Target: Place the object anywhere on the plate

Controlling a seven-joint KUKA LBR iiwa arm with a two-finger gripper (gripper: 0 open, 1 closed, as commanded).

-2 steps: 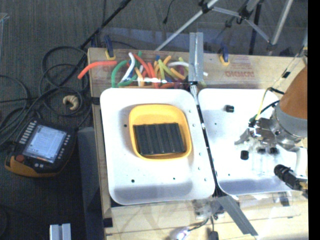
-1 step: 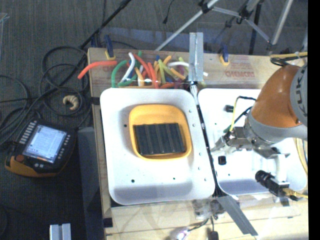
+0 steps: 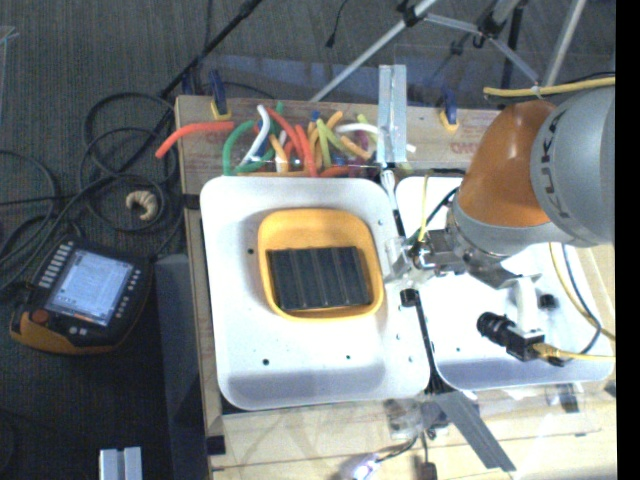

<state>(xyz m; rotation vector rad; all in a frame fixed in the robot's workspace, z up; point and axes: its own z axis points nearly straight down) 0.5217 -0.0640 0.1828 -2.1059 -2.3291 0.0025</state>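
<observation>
Around the left bin we see the arm leaning in from its right, the yellow plate lying inside it, and the dark ridged object resting on that plate; the gripper hovers over the bin's right rim, its state we cannot tell.

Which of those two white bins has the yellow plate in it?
The left bin, the one farther from the arm. The yellow plate lies in it; the right bin sits beneath the grey-and-orange arm.
</observation>
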